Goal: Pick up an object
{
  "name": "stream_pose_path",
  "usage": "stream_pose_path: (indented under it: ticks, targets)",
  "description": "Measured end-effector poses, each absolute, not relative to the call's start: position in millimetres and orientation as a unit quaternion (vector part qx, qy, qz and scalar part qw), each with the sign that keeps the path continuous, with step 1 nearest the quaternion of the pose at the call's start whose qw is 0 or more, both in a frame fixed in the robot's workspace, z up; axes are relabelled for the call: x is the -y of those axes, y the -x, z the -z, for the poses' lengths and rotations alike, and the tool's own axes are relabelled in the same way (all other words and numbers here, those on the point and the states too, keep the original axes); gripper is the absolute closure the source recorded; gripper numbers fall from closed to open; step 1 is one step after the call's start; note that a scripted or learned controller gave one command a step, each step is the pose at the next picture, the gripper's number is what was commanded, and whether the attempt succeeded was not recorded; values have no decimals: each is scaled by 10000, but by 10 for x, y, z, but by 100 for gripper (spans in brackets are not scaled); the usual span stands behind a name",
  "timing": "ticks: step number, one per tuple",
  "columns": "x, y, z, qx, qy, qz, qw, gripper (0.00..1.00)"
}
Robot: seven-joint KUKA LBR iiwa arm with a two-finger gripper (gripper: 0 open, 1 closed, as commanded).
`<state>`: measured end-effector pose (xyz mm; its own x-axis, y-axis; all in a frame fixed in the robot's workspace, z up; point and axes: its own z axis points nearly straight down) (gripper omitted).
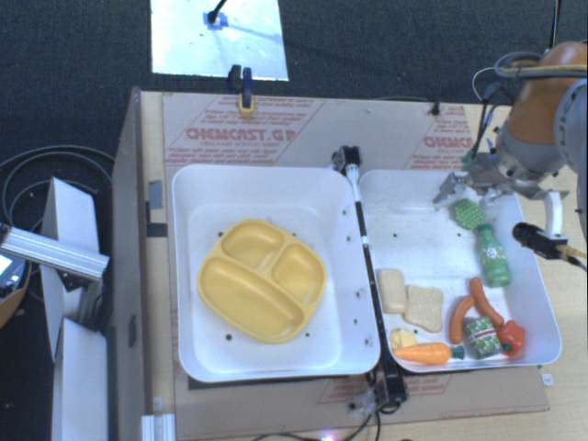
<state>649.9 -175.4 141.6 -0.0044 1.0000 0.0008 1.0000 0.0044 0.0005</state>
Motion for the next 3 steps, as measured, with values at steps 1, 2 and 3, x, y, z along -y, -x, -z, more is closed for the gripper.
stream_pose_path:
  ticks: [1,2,3]
  targets:
    - [1755,-5440,-839,7091,7051,21,11,0]
    - [1789,-6427,-1438,7085,7057,17,-27,0]
    - [1276,-6688,-838,7090,7052,6,-1,0]
